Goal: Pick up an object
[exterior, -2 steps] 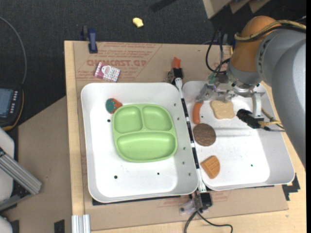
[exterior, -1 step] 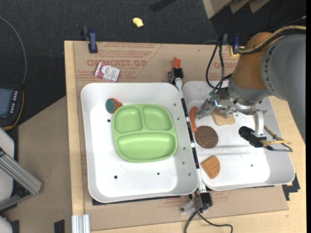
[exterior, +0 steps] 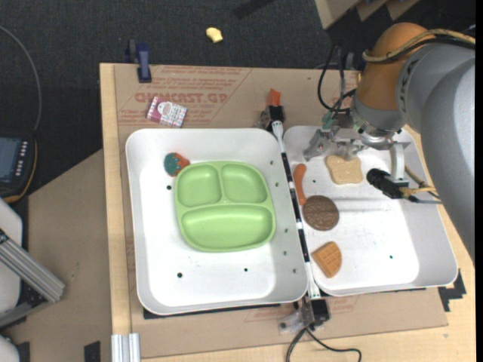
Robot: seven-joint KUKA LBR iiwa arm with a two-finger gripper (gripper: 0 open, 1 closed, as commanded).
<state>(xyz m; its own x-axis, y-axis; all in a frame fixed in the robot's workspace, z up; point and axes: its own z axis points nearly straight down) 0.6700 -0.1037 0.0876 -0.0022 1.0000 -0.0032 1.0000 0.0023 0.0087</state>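
Note:
The right bin (exterior: pixel 392 259) holds a pale toast slice (exterior: pixel 346 172) at its back, an orange sausage-shaped piece (exterior: pixel 299 182) along its left wall, a round brown cookie (exterior: pixel 321 213) and an orange cracker (exterior: pixel 327 258) near the front left. My gripper (exterior: pixel 333 148) hangs over the bin's back left corner, just behind the toast, open, with nothing between its fingers. The left bin (exterior: pixel 151 262) carries a green divided plate (exterior: pixel 224 206) with a small teal and orange round piece (exterior: pixel 176 163) at the plate's back left corner.
A pink and white packet (exterior: pixel 166 111) lies on the cardboard behind the left bin. A blue clamp (exterior: pixel 141 60) and an orange-tipped clamp (exterior: pixel 273 111) stand at the back edge. The grey arm (exterior: pixel 438 89) fills the upper right.

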